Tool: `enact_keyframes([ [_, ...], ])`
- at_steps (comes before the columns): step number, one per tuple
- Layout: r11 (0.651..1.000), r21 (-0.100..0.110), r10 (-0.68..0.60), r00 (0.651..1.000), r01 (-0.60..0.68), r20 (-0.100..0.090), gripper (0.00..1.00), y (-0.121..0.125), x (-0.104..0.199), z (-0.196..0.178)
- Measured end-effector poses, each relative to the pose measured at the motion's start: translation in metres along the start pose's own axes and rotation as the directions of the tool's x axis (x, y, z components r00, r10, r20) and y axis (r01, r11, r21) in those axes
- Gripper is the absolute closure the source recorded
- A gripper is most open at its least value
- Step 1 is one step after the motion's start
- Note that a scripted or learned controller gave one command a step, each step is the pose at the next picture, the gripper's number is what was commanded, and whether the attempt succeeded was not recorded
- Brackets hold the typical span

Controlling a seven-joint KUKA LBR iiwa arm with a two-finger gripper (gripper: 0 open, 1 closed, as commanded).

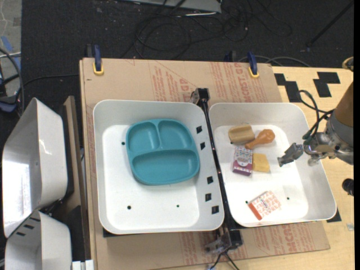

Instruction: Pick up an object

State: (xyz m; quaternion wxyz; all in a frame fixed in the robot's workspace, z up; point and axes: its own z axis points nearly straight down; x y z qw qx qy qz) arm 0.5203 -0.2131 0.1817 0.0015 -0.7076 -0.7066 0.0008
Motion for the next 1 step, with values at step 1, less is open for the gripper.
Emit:
enact_keyframes([
  [1,1.0,0.001,-0.001,1.0,0.001,-0.001,0.0,0.0059,0.0052,0.0609],
])
